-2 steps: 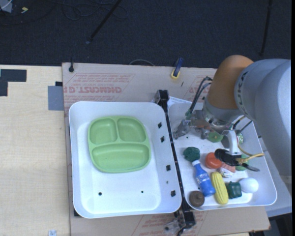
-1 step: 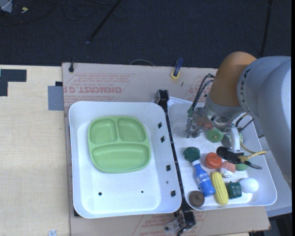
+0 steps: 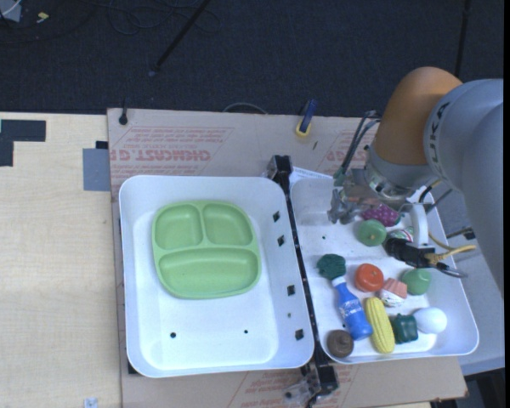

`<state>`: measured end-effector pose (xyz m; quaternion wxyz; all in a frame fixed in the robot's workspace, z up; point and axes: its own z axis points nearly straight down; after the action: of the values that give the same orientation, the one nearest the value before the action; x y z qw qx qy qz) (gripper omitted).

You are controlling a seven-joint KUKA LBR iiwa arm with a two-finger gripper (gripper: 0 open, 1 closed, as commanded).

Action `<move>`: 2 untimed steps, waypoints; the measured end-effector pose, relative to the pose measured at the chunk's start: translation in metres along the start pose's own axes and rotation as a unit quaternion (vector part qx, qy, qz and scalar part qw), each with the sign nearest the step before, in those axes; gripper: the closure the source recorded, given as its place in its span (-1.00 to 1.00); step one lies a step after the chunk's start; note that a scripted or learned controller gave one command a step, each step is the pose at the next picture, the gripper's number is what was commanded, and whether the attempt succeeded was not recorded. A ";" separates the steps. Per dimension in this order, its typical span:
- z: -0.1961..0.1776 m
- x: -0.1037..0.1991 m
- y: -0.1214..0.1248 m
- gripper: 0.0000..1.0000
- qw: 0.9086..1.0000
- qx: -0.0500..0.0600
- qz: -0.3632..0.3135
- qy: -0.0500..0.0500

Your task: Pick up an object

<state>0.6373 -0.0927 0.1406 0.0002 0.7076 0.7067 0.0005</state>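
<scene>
Your bench (image 3: 42, 270) is pale wood. A sheet of printed cardboard (image 3: 195, 147) lies over it, and two white bins stand side by side on the cardboard. Beyond the bench you see dark carpet (image 3: 238, 41) with loose cables (image 3: 8, 7) trailing across it. A blue and yellow clip (image 3: 305, 119) sits on the cardboard's far edge, up and to the left of the gripper in your view.

The gripper (image 3: 342, 212) hangs over the upper left part of the right bin (image 3: 459, 338), below the arm's orange band (image 3: 416, 113). From this angle you cannot tell whether it is open or closed, or whether it touches anything.

All the objects you could pick lie in that right bin. A bunch of purple grapes (image 3: 380, 215) is just to the gripper's right, with a green ball (image 3: 373, 233) just below them. Further down from the gripper you find a dark green piece (image 3: 331, 266) and a red tomato (image 3: 369, 277). Below those are a blue bottle (image 3: 351, 307), a yellow corn cob (image 3: 380, 323) and a brown disc (image 3: 339, 343). A white egg (image 3: 431, 320) lies down and well to the gripper's right.

The left bin (image 3: 144, 338) is to the gripper's left and holds a green divided plate (image 3: 206, 249).
</scene>
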 end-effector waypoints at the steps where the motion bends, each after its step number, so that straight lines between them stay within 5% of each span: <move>1: -0.064 0.000 0.004 1.00 1.000 -0.002 -0.001 0.000; 2: -0.088 -0.002 0.004 1.00 1.000 0.000 -0.001 0.000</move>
<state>0.6417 -0.0943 0.2288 0.0000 0.7068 0.7074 0.0003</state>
